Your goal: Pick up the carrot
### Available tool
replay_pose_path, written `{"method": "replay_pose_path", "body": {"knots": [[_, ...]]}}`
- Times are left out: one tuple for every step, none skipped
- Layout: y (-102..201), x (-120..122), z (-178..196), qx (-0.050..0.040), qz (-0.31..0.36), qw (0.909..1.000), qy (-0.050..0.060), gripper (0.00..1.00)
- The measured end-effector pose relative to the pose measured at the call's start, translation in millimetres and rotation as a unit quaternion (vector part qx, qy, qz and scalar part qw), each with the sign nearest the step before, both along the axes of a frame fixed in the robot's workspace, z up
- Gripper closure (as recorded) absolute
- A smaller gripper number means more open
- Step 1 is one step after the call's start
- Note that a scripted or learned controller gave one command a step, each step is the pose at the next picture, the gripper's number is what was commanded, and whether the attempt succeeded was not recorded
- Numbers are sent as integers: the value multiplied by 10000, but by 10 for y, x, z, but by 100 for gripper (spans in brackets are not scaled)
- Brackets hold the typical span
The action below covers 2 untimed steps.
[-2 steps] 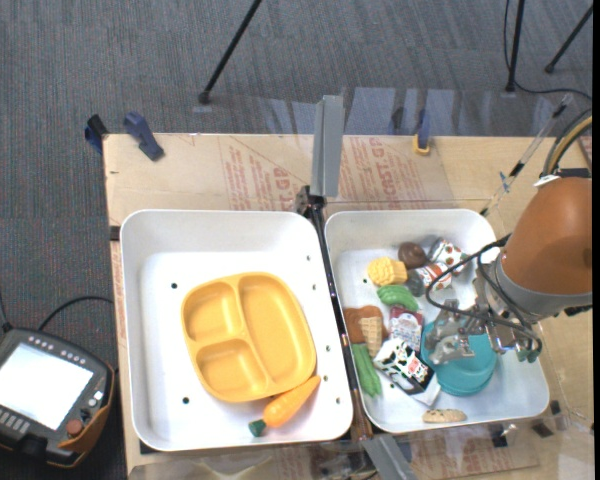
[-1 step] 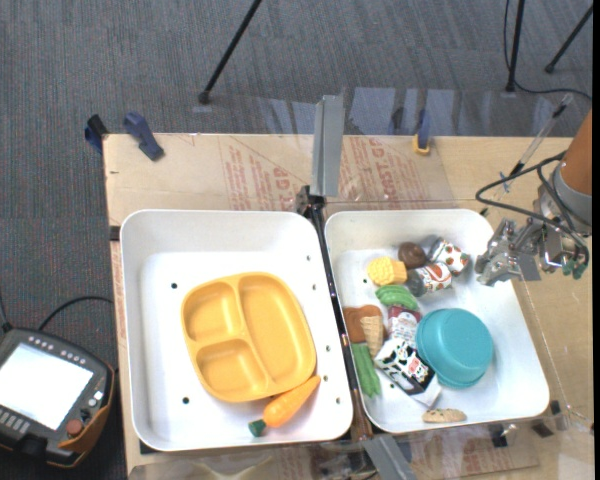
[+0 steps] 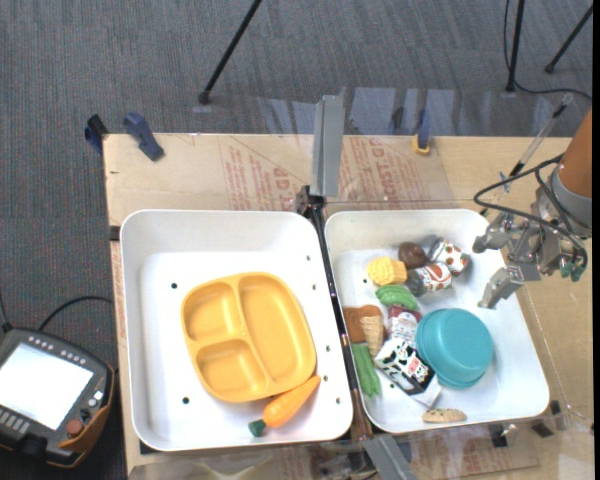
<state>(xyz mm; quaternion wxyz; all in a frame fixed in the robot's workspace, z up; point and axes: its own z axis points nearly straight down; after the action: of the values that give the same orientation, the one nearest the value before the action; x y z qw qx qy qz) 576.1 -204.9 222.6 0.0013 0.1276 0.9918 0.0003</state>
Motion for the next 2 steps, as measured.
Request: {"method": "replay_pose_path", "body": {"knots": [[514, -187, -599, 14, 1714, 9852, 25, 0], [1215, 209, -886, 16, 1303, 9915, 16, 0]]}}
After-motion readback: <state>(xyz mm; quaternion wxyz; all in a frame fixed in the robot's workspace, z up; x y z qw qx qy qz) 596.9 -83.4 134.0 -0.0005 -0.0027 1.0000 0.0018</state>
